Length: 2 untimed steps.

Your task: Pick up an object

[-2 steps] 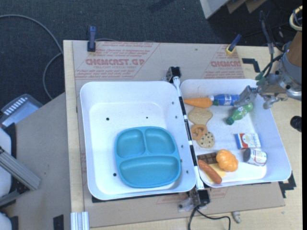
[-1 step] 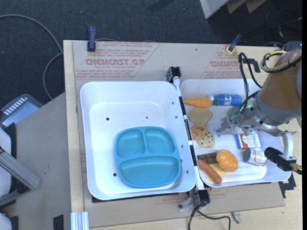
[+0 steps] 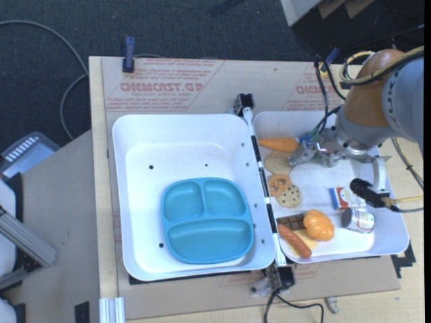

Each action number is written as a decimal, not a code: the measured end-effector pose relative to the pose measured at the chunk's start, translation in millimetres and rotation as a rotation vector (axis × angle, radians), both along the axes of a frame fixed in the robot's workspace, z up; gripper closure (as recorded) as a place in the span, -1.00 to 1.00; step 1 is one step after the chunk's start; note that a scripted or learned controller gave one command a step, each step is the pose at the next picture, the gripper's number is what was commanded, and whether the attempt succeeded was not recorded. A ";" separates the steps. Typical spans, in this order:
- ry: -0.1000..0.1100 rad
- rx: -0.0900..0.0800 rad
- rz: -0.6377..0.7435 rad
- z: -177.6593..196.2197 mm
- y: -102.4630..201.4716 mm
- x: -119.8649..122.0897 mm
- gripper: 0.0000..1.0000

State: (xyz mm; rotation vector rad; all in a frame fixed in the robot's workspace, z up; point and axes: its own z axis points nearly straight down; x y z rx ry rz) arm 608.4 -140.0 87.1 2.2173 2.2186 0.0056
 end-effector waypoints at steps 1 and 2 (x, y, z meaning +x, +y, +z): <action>0.035 -0.002 -0.003 -2.8 32.0 52.7 -1.00; 0.003 0.000 0.001 98.8 82.4 58.8 -1.00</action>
